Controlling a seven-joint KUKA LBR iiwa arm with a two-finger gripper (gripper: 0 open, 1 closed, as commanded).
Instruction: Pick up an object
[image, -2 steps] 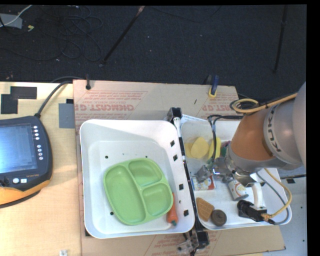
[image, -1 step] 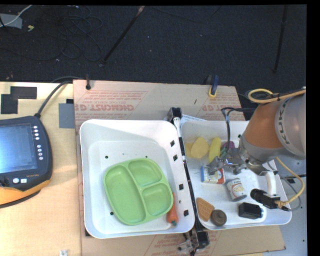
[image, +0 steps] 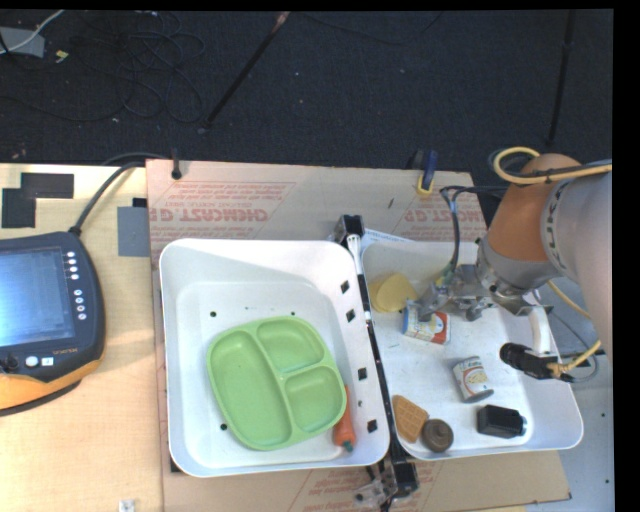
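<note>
My gripper (image: 441, 302) hangs low over the back of the right bin (image: 560, 432), under the arm's orange band. Just below it and slightly left lies a small white pack with red and blue print (image: 425, 326); I cannot tell whether the two touch. To the left of the gripper sits a yellow lump (image: 393, 292). Nearer the front are a small tin can (image: 471, 378), a black block (image: 500, 421), a tan biscuit-like piece (image: 408, 412) and a dark round disc (image: 436, 434).
The left bin (image: 190, 300) holds a green divided plate (image: 278, 380), with an orange carrot (image: 344, 432) at its front right corner. A black divider rail (image: 362, 340) runs between the bins. A teach pendant (image: 45, 305) lies far left on the bench.
</note>
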